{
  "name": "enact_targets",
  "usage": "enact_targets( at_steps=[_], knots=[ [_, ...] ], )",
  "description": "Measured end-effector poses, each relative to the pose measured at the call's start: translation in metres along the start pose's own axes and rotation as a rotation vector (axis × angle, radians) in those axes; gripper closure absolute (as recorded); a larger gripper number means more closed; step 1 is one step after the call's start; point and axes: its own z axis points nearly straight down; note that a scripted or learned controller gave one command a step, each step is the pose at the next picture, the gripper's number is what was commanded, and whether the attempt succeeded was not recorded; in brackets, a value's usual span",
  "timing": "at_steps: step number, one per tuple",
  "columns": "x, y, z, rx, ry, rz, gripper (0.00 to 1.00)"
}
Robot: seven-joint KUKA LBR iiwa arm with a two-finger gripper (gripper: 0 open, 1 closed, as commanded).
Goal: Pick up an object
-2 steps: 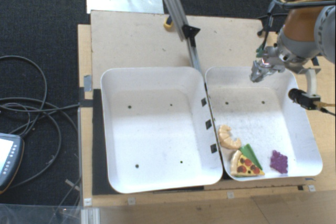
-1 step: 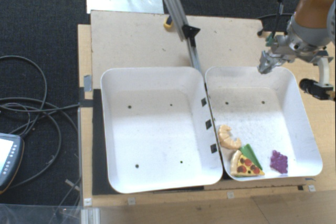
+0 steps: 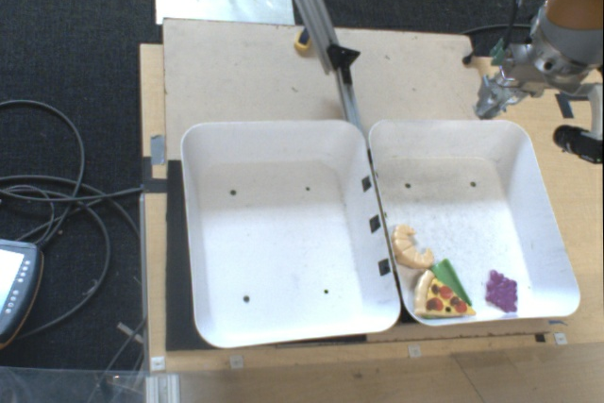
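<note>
So the arm (image 3: 566, 5) is parked up in the top right corner, grey with that orange band showing just above the wrist, and its gripper (image 3: 491, 99) is hanging just past the far rim of the right bin (image 3: 543, 193), over the bench rather than over the bin floor. Honestly can't tell how far the gripper is spread from this angle, the tip is just a small blurry grey lump, but nothing is hanging from it. All the stuff to grab is bunched in the near end of the right bin: a toy croissant (image 3: 411, 247) sitting close to the divider wall, a toy pizza slice (image 3: 442, 297) just in front of it, and a green piece (image 3: 451, 279) lying tilted along the pizza's upper edge, touching it. A little purple bunch of grapes (image 3: 501, 291) sits off to the right of those, apart from them, near the front wall. The gripper is well away from all four. The left bin (image 3: 198, 231) is next door, sharing the middle edge. A grey metal pole (image 3: 311, 0) slants across the back of the bench (image 3: 236, 71), and some black cables (image 3: 57, 193) loop on the floor to the left.
</note>
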Motion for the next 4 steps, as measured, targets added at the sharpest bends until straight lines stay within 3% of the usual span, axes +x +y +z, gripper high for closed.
enact_targets(
  at_steps=[3, 4],
  knots=[
    [0.155, -0.025, 0.019, 0.006, 0.004, -0.005, 1.0],
    [0.202, -0.034, 0.042, 0.008, 0.004, -0.004, 1.0]
  ],
)
